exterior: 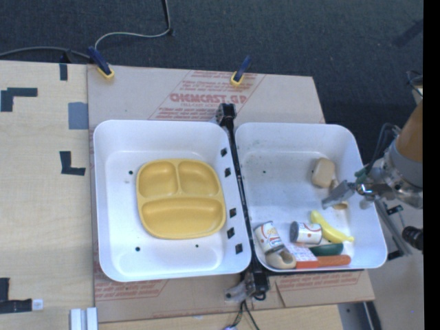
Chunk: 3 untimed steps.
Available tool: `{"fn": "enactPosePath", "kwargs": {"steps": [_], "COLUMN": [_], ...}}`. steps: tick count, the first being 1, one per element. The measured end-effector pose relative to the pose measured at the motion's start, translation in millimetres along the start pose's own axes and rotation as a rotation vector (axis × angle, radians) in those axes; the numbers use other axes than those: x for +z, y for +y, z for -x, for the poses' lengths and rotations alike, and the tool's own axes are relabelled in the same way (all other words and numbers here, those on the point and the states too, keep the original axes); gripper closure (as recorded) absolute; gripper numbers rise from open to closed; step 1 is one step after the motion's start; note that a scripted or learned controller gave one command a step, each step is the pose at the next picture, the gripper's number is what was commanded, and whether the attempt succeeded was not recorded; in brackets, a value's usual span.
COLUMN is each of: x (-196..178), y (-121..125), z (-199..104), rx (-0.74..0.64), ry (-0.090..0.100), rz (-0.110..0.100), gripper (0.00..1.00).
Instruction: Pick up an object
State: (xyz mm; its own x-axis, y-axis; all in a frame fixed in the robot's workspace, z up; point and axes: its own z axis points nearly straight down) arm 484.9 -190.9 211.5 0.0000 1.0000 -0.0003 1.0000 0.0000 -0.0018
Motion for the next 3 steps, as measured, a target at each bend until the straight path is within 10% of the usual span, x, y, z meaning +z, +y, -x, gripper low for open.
{"fn": "enactPosePath", "kwargs": {"steps": [1,3], "x": [117.6,125.2], "y": [-0.7,153.1], "z": [29.7,31.1], "rx": [-0.001,-0.004], "ry": [0.001,0.003], "rz": [0.001,-0.002], "gripper": [0.0,0.0]}}
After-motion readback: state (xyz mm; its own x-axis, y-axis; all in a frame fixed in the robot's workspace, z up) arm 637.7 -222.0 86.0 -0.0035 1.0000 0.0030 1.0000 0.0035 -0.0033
